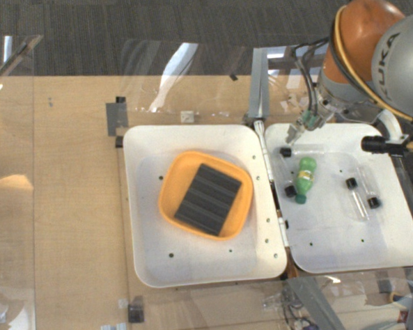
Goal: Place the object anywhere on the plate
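The end effector (308, 122), its state unclear to me, hovers just above the green bottle (305, 176), so grasping comes next, the orange plate (167, 191) lying well left.

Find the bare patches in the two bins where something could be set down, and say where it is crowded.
Left bin: the orange plate fills its middle, under a dark ridged block; bare floor runs along the near edge and left wall. Right bin: its near half is bare. Crowded is the far half, around the green bottle, clear tube and hand.
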`<state>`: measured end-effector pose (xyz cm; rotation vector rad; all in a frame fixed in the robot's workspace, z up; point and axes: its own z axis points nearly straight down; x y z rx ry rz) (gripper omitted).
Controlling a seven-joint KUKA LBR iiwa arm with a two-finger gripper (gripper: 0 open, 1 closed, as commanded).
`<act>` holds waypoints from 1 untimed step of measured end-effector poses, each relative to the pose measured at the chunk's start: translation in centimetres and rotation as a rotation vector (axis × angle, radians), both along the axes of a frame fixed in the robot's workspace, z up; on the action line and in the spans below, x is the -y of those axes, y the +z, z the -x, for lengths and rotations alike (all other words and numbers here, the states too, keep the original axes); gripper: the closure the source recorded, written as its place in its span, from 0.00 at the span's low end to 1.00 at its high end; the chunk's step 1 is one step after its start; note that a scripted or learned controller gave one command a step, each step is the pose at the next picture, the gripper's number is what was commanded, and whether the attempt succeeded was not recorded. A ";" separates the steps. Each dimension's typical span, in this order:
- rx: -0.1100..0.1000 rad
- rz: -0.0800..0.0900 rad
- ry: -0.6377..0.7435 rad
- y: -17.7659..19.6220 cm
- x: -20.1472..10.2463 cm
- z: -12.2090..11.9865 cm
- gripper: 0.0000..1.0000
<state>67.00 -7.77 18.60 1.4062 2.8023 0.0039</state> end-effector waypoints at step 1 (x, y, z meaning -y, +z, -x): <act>0.001 0.000 0.067 0.0 -1.7 0.0 1.00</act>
